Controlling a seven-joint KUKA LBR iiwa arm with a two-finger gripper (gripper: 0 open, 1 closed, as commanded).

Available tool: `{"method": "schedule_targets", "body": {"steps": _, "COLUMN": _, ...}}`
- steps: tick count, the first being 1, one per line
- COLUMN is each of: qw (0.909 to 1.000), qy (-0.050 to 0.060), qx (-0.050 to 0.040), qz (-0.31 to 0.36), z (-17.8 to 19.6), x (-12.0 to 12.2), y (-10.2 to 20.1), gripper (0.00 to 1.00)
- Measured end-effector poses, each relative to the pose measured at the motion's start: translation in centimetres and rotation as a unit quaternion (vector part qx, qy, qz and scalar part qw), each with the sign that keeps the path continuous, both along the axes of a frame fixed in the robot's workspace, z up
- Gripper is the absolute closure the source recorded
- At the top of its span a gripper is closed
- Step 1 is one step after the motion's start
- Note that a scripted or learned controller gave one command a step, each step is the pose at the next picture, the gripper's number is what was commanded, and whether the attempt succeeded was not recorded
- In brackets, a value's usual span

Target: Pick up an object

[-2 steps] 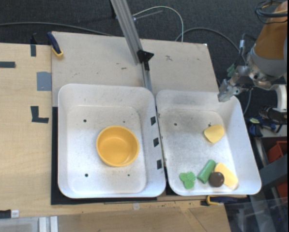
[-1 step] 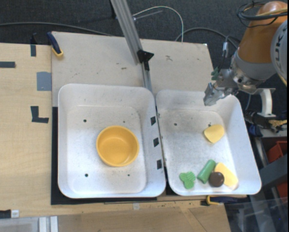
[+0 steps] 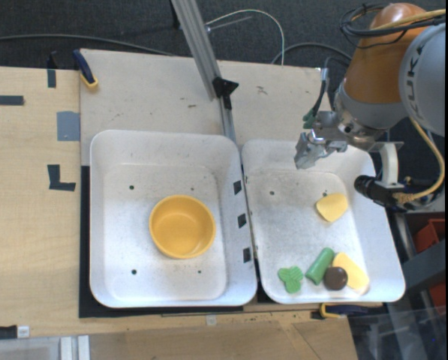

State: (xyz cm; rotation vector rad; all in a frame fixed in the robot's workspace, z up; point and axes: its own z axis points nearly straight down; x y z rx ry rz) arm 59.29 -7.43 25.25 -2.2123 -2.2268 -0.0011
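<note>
**Gripper poised over the right bin, nothing held**

The gripper (image 3: 308,158) is seen above the far edge of the right bin (image 3: 284,201); its fingers appear narrowly parted, though blur makes this uncertain, and nothing is held. The yellow wedge (image 3: 332,207) lies near it. A miss is risked at the near-right cluster, where the brown ball (image 3: 335,277) touches its neighbours. "KUKA" is partly readable on the arm (image 3: 422,58).

A robotics lab: a pale plywood bench (image 3: 28,223) marked with grey tape at nine o'clock, loose black cables (image 3: 246,21) at twelve, a slanted aluminium camera pole (image 3: 197,36) above centre.
</note>
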Motion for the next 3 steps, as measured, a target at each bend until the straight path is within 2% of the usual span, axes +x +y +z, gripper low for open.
{"method": "schedule_targets", "body": {"steps": 1, "qw": 1.0000, "qy": 0.001, "qx": -0.0003, "qz": 0.000, "z": -1.4, "x": -1.3, "y": 5.6, "gripper": 1.00}}
{"method": "schedule_targets", "body": {"steps": 2, "qw": 1.0000, "qy": 0.000, "qx": -0.0013, "qz": -0.002, "z": -1.9, "x": -2.1, "y": 10.0, "gripper": 1.00}}
{"method": "schedule_targets", "body": {"steps": 3, "qw": 1.0000, "qy": 0.001, "qx": -0.0003, "qz": 0.001, "z": -1.4, "x": -3.3, "y": 15.5, "gripper": 1.00}}
